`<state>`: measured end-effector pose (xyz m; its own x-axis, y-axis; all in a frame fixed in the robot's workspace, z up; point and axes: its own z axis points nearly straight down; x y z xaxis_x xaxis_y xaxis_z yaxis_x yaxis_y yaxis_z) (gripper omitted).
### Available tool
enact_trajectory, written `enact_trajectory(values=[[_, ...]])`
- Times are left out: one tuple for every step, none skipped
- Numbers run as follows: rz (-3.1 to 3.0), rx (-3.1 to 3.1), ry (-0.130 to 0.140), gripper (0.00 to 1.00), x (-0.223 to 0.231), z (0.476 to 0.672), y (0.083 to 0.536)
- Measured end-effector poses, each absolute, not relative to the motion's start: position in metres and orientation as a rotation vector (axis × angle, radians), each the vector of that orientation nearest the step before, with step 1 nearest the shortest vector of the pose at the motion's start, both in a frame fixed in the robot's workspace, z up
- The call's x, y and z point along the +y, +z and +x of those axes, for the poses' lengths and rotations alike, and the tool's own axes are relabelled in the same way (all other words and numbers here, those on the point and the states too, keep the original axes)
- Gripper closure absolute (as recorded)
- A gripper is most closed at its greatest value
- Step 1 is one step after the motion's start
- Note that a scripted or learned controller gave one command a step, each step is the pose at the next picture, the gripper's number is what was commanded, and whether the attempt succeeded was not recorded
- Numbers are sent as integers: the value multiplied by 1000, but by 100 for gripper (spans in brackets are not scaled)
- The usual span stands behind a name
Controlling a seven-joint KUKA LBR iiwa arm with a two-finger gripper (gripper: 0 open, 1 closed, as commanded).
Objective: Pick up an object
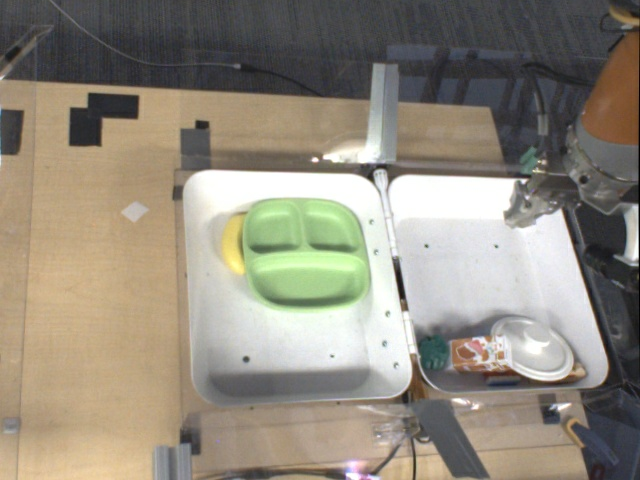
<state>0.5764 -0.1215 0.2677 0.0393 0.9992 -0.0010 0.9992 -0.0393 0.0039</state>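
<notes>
Gripper hangs over the far right edge of the right bin, near its back corner; whether it is spread or pressed together cannot be told from this angle, and nothing shows pinched in it. Well apart from it, along the bin's near wall, lie a white lidded bowl, an orange printed carton touching the bowl's left side, and a small dark green object just beside the carton. The left bin holds a green divided plate, with a yellow object tucked under its left edge.
</notes>
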Motion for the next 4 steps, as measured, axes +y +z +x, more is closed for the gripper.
enact_trajectory(values=[[2368,2065,0,100,-62,589,183],[2539,1847,2,100,-103,632,195],[2349,2084,2,100,-118,588,207],[2556,1828,0,100,-140,546,203]])
